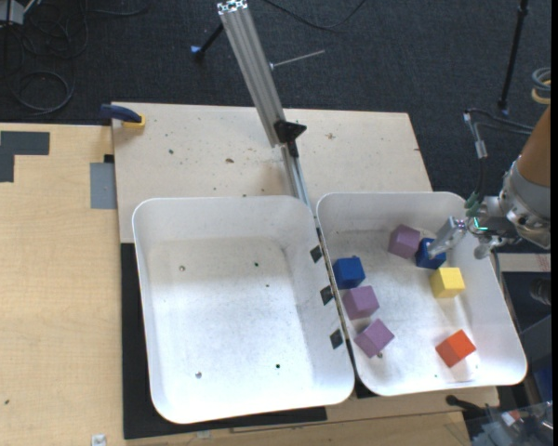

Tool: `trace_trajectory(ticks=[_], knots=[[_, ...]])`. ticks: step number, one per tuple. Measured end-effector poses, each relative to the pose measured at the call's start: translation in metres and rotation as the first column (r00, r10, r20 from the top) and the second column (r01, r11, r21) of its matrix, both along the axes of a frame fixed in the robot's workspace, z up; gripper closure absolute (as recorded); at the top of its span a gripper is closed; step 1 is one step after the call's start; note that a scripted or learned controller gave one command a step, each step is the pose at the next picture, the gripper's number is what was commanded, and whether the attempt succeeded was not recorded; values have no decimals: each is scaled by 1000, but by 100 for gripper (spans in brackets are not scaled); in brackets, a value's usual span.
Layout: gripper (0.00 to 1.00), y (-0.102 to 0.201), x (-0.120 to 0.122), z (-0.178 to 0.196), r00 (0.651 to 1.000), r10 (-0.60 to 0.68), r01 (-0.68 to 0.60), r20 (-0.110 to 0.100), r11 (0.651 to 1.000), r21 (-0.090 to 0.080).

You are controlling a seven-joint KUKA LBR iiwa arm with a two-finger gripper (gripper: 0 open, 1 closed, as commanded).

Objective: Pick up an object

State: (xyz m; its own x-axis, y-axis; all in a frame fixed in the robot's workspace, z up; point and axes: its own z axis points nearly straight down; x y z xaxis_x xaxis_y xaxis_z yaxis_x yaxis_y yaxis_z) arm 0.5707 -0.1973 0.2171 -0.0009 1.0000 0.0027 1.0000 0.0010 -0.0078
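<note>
The right bin holds several small blocks. A purple block lies near its back, with a dark blue block just right of it. Below those sits a yellow block, and an orange block rests near the front right corner. Along the bin's left wall are a blue block and two purple blocks. My gripper reaches in from the right, low over the bin. Its tip is right against the dark blue block, and the contact itself is too small to make out.
The left bin stands beside the right one, sharing a middle wall with black clips. A slanted aluminium post rises behind the bins. The arm's wrist overhangs the right bin's right rim.
</note>
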Motion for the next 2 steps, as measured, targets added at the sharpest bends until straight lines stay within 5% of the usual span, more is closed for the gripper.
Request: trace_trajectory(ticks=[1, 2], knots=[[0, 0, 1, 3, 1000, 1, -1, 5, 1000, -1], [0, 2, -3, -41, 1000, -2, 2, 0, 1000, 0]])
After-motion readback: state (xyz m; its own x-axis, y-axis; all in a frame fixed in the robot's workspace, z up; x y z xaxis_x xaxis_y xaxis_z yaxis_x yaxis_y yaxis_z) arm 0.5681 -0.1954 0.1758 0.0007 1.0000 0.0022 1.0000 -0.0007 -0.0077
